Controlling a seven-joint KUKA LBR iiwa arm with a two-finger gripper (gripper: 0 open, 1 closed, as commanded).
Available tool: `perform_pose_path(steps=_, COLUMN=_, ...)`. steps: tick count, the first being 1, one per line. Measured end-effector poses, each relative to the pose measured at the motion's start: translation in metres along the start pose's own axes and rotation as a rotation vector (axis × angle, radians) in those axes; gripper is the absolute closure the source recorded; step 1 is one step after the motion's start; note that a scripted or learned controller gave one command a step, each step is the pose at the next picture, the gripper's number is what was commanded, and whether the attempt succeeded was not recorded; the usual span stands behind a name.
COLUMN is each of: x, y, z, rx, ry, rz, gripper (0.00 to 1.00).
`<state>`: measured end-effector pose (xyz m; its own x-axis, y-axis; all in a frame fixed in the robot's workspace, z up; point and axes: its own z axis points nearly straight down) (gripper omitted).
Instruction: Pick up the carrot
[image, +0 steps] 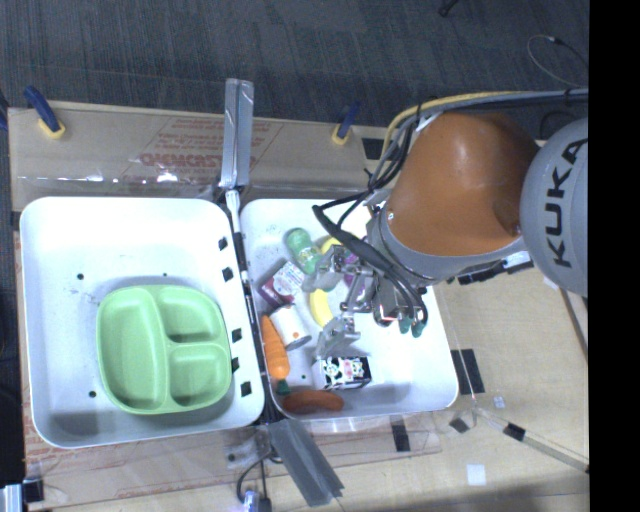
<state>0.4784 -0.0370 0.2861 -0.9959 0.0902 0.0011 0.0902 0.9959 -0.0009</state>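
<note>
The carrot (274, 347) is seen lying in the right bin (432, 375) — close along its left wall. The gripper (338, 336) is poised just beside it, nothing grasped; its state cannot be told.

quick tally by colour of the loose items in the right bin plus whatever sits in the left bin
Some items by the gripper are partly hidden, so this covers what can be told apart.
Orange: 1, the carrot
Red-brown: 1, a sausage-like piece
Green: 2, a bottle-like item and the divided tray in the left bin
Yellow: 1, a banana-like piece
Black and white: 1, a small carton
Purple: 1, a packet
Total: 7
</note>
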Motion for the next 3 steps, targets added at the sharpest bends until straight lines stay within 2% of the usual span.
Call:
perform_pose_path(steps=1, x=0.008, y=0.071, z=0.091, rx=-0.001, ry=0.005, rz=-0.218, gripper=0.0)
perform_pose_path(steps=2, x=-0.01, y=-0.001, z=0.097, rx=-0.002, ry=0.001, rz=-0.509, gripper=0.0)
perform_pose_path(steps=3, x=-0.006, y=0.055, z=0.097, rx=-0.002, ry=0.003, rz=-0.491, gripper=0.0)
